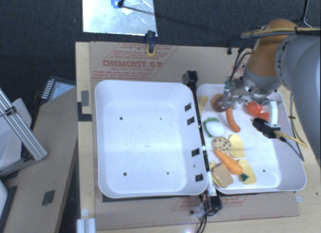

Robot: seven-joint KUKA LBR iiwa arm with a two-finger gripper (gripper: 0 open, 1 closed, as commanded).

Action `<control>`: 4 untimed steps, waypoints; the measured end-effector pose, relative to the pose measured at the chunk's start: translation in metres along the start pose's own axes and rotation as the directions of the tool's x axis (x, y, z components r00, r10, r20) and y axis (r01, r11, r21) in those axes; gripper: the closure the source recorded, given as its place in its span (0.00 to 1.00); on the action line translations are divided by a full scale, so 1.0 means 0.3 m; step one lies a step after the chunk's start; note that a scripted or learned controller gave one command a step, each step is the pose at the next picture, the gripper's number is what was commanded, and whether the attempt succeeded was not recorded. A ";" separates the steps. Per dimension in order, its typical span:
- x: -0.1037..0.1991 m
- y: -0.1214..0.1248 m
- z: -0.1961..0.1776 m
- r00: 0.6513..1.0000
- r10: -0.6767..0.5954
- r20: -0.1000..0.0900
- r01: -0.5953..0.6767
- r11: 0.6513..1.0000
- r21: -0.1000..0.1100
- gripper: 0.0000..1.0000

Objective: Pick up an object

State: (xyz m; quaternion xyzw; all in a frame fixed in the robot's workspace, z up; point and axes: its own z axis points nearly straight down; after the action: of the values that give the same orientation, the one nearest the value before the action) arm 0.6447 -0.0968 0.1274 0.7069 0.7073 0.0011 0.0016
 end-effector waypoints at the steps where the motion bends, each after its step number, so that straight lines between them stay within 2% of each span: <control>1: -0.009 -0.187 0.151 1.000 0.001 -0.002 -0.001 1.000 0.010 1.00; 2: 0.043 -0.278 0.144 1.000 0.000 -0.002 0.000 1.000 0.006 1.00; 3: 0.076 -0.017 -0.322 1.000 -0.007 0.002 0.007 1.000 -0.018 1.00; 4: 0.181 0.087 -0.446 1.000 -0.008 -0.001 0.008 1.000 -0.005 1.00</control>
State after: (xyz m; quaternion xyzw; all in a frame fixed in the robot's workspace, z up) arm 0.6704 -0.0425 0.2614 0.7042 0.7099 0.0032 0.0030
